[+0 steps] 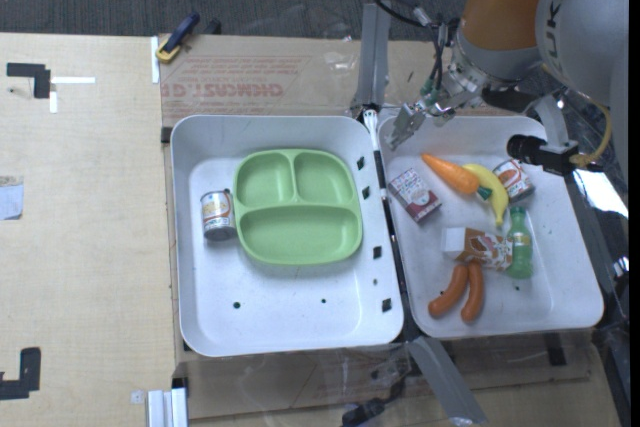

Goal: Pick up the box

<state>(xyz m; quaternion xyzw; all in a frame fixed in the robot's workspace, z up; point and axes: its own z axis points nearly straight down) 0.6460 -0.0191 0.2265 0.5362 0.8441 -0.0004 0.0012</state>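
Red-and-white box (414, 194), carrot (452, 174) beside, banana (488, 188) near

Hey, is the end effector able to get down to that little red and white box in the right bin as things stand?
Probably yes. The end effector hangs over the right bin's far left corner, just beyond the box. The box's top is uncovered, and the carrot beside it lies slightly apart.

In the left bin (190, 245) you have a divided plate (297, 206) with a can (216, 215) at its nine o'clock. In the right bin (575, 300), the carrot (450, 174) lies at the box's (414, 194) two o'clock, the sausages (459, 290) at its five o'clock.
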